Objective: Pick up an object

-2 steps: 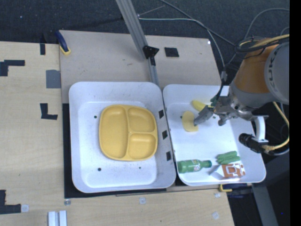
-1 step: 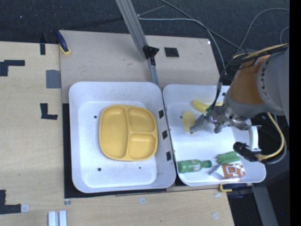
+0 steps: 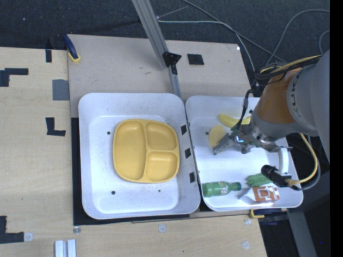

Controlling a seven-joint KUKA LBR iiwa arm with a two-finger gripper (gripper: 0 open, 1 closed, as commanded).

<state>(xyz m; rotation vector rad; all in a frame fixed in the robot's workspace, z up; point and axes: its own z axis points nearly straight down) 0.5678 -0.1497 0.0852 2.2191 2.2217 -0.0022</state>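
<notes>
Camera view, from above the tabletop (image 3: 128,63): two shallow white bins side by side. Left bin (image 3: 91,143): one yellow divided plate (image 3: 146,150), lying flat near the middle, well apart from the arm. Right bin (image 3: 225,165): a yellow object (image 3: 221,133), shape unclear, towards the far side; a green bottle (image 3: 221,187) lying on its side near the front wall; a small green item (image 3: 258,179) and a white-and-orange carton (image 3: 265,194) just beside each other in the front right corner. Arm: grey with an orange band (image 3: 273,98), reaching in from the right, wrist low over the right bin. Tool (image 3: 228,142): down among the contents, just beside or touching the yellow object; whether it is spread or pressed together I cannot tell, and nothing can be seen pinched in it. Likely target, as a judgement: the yellow object, being nearest the tool. Risks, as a judgement: the tool may close beside the object rather than around it and lift away with nothing; a thin or curved piece may slide out sideways or be pushed against the wall between the bins; the trailing cables (image 3: 300,165) hang near the carton and could drag it.
</notes>
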